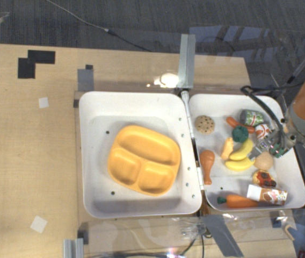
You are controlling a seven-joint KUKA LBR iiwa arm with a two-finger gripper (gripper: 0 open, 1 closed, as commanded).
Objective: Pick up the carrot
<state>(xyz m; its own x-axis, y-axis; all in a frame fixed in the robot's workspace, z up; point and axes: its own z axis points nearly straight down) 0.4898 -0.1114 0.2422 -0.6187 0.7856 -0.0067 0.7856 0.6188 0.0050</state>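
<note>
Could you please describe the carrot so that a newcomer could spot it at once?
Look in the right bin, along its near edge. The carrot lies there beside a white packet: a long orange taper with a green tip, slimmer than the chicken drumstick.

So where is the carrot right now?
The carrot lies along the near edge of the right bin, just left of a small carton and below the banana.
</note>
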